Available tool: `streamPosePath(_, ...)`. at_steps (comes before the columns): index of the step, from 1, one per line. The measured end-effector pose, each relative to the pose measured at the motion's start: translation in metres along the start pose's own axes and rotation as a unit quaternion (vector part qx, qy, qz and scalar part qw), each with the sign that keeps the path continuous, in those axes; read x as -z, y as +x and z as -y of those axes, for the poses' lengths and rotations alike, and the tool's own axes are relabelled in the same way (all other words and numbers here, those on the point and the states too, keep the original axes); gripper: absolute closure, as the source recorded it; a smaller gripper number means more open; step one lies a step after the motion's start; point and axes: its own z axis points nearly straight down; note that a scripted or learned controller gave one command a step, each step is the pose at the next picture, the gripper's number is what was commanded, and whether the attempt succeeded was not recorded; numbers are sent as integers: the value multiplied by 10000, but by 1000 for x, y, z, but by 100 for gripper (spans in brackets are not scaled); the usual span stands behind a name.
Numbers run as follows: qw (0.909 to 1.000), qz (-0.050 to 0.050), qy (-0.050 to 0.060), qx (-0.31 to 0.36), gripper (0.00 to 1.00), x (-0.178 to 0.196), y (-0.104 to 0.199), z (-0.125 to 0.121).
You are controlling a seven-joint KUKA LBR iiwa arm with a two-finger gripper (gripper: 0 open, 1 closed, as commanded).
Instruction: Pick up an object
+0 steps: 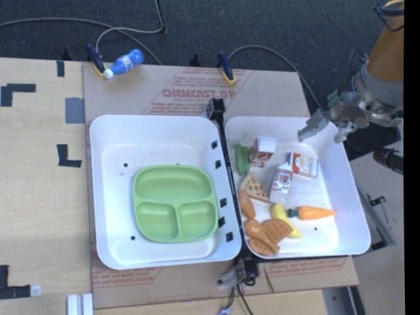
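Your gripper (319, 125) hangs over the top right corner of the right bin (354, 205), above the rim and clear of everything in it. You can make out a grey finger slanting down to the left, but whether the claw is open or closed cannot be told from here, and nothing shows in its hold. The things to pick from all lie in that bin: a carrot (314, 212) alone toward the right side, a banana (285, 218) just beside it, a small carton (303, 165) and a box (281, 180) near the middle, and a waffle (275, 230) with other toy food crowded along the left wall. These look like light, stiff plastic toys, smooth enough to slip if you pinch them off-centre. The carrot seems your best bet: it has room around it, so close across its thick orange body, not the green tip. The cartons should also take a squeeze on their flat sides. The left bin holds a green plate (174, 203).
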Motion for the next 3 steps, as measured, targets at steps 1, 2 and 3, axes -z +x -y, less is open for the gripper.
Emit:
streamPosePath(1, 10000, -6, 20, 2, 0, -156, 43, -2)
streamPosePath(2, 10000, 11, -71, -12, 0, -189, 59, 18)
streamPosePath(3, 9999, 3, -102, -3, 100, -177, 61, 16)
